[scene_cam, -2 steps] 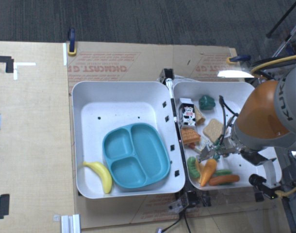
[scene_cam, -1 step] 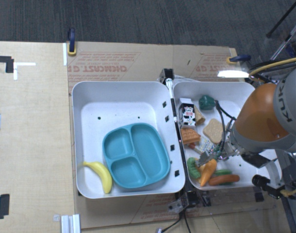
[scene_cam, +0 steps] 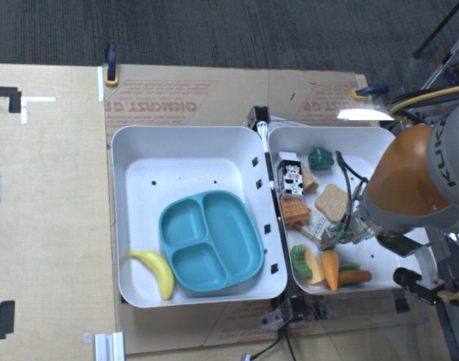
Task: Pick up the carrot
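Approach step. Gripper (scene_cam: 336,237) hangs low in right bin (scene_cam: 380,138), just above carrot (scene_cam: 331,269) lying at bin's front edge beside lettuce (scene_cam: 299,262). Finger state unclear, cannot tell. Next: descend onto carrot, pinch.

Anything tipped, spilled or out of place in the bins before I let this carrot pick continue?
Nothing looks spilled or damaged. The right bin is crowded: the carrot lies near its front wall, tight among other toy foods. In the left bin, the banana lies beside the teal divided plate, not on it.
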Motion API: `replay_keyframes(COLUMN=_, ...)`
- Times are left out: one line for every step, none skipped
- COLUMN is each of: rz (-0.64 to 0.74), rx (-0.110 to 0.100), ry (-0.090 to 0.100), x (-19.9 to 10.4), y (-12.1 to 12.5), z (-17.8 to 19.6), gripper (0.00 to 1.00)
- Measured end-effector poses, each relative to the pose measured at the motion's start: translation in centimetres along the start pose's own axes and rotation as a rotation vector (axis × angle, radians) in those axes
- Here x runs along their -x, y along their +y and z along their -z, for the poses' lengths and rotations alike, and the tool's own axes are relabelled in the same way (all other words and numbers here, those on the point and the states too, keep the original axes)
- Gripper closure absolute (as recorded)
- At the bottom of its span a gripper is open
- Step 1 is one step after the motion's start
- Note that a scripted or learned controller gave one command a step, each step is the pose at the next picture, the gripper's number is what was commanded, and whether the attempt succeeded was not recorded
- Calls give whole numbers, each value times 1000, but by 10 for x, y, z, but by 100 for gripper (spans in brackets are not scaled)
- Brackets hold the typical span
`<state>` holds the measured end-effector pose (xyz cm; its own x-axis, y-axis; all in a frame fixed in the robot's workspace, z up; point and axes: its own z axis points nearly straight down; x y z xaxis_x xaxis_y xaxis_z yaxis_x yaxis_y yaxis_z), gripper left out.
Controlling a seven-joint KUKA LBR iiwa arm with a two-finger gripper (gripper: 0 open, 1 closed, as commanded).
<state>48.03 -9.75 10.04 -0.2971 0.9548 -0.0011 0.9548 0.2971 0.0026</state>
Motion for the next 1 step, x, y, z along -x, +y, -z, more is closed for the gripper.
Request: replay_keyframes(rz=-347, rx=-3, ry=-1, x=-66, y=20, z=91, gripper=100)
